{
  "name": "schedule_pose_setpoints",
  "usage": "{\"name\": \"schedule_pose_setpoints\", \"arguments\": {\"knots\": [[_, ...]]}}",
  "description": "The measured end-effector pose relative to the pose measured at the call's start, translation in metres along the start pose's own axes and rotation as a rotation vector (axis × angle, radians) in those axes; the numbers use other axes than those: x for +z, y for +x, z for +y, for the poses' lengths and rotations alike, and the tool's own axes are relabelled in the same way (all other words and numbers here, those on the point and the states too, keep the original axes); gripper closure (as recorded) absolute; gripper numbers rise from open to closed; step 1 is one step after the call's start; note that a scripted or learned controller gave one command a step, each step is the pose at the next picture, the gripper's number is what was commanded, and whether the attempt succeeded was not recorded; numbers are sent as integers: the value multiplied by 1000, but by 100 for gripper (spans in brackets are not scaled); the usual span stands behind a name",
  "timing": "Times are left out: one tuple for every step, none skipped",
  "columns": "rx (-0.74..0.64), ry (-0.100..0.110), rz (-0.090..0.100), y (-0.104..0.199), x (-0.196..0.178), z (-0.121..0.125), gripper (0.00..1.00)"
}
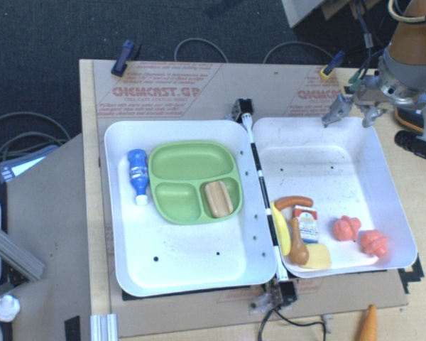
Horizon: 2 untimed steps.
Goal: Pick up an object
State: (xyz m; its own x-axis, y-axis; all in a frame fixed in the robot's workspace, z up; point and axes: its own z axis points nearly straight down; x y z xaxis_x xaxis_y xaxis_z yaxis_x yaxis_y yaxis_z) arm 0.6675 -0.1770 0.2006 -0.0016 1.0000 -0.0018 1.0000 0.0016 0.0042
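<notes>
In the left shallow white bin (128, 261), a small blue plastic bottle with a white cap (138, 175) lies lengthwise along the left side, cap toward the near end. Just to its right sits a light green plastic tray with three compartments (192, 163); a tan bread roll (218, 198) rests in its near right compartment.

The right shallow white bin (326, 158) holds a cluster near its near left corner: a yellow banana (280, 231) lies along the left wall, a red-orange sausage (293, 202) lies across just beyond it, a small red and white carton (309, 226) sits beside a brown pear-shaped piece (297, 247), and a pale yellow flat slice (321, 257) lies under that piece's near end. Further right are two pink lumpy toy pieces, one (346, 228) close to the other (373, 242).

The grey two-finger gripper (353, 112) hangs over the far right rim of the right bin, fingers spread wide with nothing between them, well apart from the objects
</notes>
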Motion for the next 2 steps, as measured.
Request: {"name": "schedule_pose_setpoints", "arguments": {"knots": [[2,6,2,-47,8,-27,0],[1,5,3,27,4,-134,0]]}}
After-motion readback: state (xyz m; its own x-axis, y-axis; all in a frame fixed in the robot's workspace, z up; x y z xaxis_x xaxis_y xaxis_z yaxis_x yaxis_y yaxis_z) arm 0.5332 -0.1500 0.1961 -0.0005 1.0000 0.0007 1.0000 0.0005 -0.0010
